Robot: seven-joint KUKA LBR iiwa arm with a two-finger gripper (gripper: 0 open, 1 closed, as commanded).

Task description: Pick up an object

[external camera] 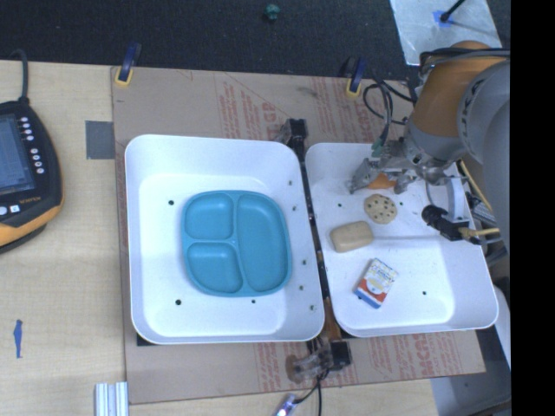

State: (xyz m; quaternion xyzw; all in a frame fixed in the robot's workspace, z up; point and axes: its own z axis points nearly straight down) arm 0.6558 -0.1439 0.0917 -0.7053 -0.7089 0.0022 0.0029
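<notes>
My gripper point(381, 177) is low over the far part of the right bin point(434, 310), on the grey arm with the orange band point(451, 76) that reaches in from the right. A small orange thing point(379, 181) shows right under it, mostly hidden. Just in front of the gripper lies a round chocolate-chip cookie point(380, 208). A tan oblong block point(350, 236) rests nearer the bin's left wall. A small white, red and blue box point(375, 282) lies toward the front.
The left bin point(156, 310) holds a blue divided plate point(236, 242). A teach pendant point(22, 176) lies on the bench at the far left. Clamps point(128, 63) hold the cardboard at the back edge.
</notes>
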